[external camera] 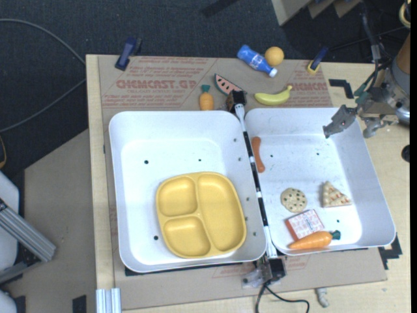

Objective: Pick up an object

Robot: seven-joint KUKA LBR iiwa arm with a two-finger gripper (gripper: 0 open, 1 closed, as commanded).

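Clutter on the bench behind the bins
Bottle (255, 60), orange (274, 55), banana (273, 96), melon slice (225, 83) and small carrot (206, 100) lie there.

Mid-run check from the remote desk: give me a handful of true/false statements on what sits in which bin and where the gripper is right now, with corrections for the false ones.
1. The yellow divided plate lies in the left bin. True.
2. The carrot lies in the left bin. False: it lies in the right bin, near its front edge, beside the red-and-white packet.
3. The gripper holds the cookie. False: nothing shows between its fingers, and the cookie lies on the bin floor.
4. The banana lies outside both bins, on the board behind them. True.
5. The gripper is over the right bin's far right corner. True.
6. The pizza slice rests on the yellow divided plate. False: it lies in the right bin.
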